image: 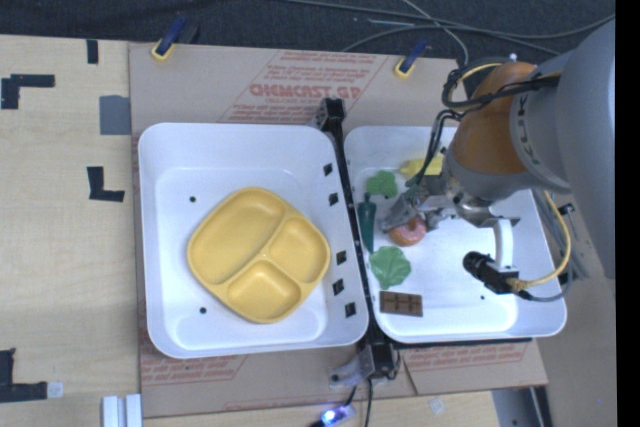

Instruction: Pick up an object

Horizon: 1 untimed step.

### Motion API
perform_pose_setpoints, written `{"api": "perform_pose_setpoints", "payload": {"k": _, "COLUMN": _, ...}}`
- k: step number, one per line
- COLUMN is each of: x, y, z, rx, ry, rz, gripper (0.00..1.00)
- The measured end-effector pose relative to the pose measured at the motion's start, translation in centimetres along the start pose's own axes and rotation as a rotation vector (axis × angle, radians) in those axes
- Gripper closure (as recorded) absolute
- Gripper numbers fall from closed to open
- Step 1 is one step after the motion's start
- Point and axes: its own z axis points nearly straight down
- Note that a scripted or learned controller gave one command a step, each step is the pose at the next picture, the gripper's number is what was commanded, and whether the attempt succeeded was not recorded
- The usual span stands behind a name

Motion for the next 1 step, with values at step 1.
{"api": "perform_pose_setpoints", "payload": {"k": 1, "x": 0.33, "y": 0.51, "z": -4.29, "rx": -0.002, "ry": 0.002, "rz": 0.0, "gripper": 1.0}}
